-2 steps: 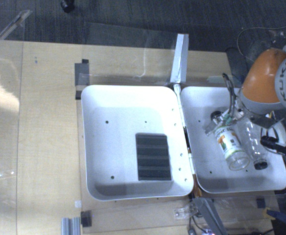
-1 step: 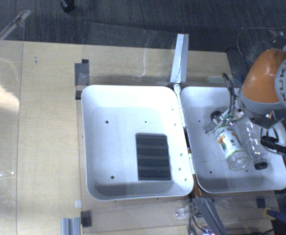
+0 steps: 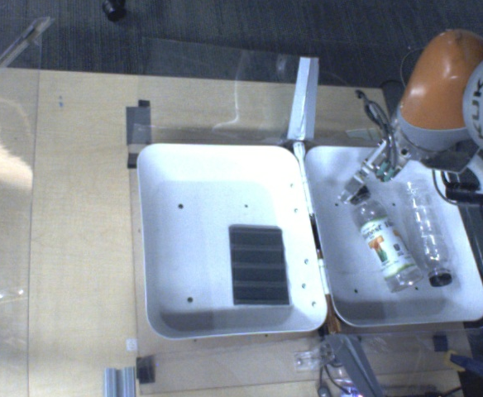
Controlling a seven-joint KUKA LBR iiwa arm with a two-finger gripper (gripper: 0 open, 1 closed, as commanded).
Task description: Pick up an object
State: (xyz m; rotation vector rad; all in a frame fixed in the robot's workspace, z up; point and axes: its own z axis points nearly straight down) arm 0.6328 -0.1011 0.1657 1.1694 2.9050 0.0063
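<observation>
- Table (image 3: 76, 246): pale wood, carrying two shallow white bins side by side toward its right half.
- Left bin (image 3: 163, 188): holds one dark ribbed rectangular block (image 3: 259, 265), lying flat nearer the bin's front right corner.
- Right bin (image 3: 341, 296): holds two clear plastic bottles lying on their sides, close together and roughly parallel.
- Labelled bottle (image 3: 384, 246): carries an orange, green and white label; it lies aslant through the middle of the right bin, one end toward the bin's back left, the other toward its front right.
- Clear bottle (image 3: 424, 226): unlabelled, with a dark cap at its front end; it lies just beside the labelled bottle, nearer the bin's right wall.
- Arm (image 3: 444, 81): grey with an orange band, reaching over the back right corner of the right bin.
- Hand (image 3: 365, 180): poised over the back part of the right bin, just above the upper end of the labelled bottle; whether it is open or closed cannot be told, and nothing is seen gripped in it.
</observation>
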